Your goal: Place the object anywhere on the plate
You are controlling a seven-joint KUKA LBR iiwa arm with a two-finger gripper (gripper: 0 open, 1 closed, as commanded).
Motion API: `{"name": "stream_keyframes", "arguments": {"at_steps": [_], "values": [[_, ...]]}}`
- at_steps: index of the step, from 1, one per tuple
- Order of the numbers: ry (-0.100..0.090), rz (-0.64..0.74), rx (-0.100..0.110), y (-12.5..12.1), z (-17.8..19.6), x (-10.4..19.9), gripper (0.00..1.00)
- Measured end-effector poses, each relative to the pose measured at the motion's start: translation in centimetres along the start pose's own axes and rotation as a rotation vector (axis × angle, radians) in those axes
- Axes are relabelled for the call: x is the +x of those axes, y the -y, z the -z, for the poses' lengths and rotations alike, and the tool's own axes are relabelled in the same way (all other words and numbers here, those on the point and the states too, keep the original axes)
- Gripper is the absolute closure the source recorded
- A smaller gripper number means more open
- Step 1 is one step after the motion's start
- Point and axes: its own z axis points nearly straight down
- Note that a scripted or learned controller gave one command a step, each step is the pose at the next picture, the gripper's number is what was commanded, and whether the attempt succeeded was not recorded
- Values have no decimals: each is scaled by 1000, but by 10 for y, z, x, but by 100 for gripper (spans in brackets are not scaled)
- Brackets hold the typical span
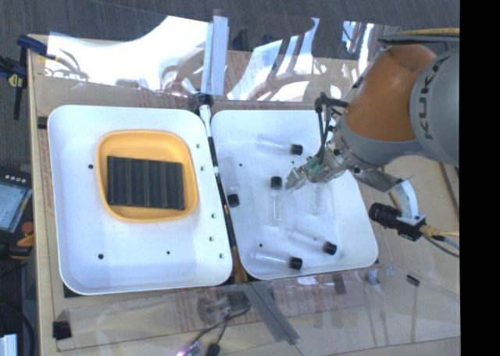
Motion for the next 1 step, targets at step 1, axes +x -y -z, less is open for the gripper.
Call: {"name": "stream_keyframes", "arguments": {"at_steps": [1], "values": [[-1, 245, -2, 10, -34, 37, 100]]}}
